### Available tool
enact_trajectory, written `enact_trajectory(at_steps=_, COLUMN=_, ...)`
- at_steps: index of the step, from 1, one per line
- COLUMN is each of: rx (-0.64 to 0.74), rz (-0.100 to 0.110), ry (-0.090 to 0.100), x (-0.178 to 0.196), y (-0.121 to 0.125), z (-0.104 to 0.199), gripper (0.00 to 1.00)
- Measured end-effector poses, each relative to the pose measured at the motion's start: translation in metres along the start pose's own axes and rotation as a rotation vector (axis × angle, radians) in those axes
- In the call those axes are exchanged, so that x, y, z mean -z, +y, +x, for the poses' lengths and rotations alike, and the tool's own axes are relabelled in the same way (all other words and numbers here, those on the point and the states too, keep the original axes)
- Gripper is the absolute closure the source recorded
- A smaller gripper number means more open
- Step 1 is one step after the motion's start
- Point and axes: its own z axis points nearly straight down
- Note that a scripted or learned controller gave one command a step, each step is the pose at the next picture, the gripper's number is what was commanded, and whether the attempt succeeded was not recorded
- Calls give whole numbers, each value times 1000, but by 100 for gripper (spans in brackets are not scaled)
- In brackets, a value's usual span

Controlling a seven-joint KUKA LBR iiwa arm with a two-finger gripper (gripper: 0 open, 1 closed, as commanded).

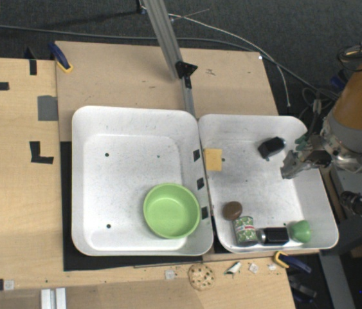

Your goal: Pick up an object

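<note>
The claw hangs over the right edge of the right bin, at the end of the grey arm with its orange band, and I cannot tell how it is set at this size and angle. Nothing shows between its tips. Just to its left, apart from it, a small black object lies on the bin floor in the far right part, dark and blocky with a matte surface, its exact kind too small to tell. Near the bin's left wall sits a tan square block. Toward the near side lies a round brown piece, and just nearer than that a small can with a green and white label, lying beside a black oblong thing and a green rounded object in the near right corner. In the left bin a light green bowl stands upright near the near right corner. On the worktop in front of the bins lies a speckled cookie-like disc.
</note>
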Motion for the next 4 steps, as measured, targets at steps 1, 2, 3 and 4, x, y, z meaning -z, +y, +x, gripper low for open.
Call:
enact_trajectory(at_steps=1, rx=0, rz=0, ry=0, x=0, y=0, z=0, gripper=0)
enact_trajectory(at_steps=2, rx=-1, rz=8, ry=1, x=-67, y=-3, z=-2, gripper=0)
enact_trajectory(at_steps=3, rx=-1, rz=10, ry=2, x=-115, y=-6, z=-5, gripper=0)
enact_trajectory(at_steps=4, rx=-2, rz=3, ry=3, x=-152, y=-6, z=-6, gripper=0)
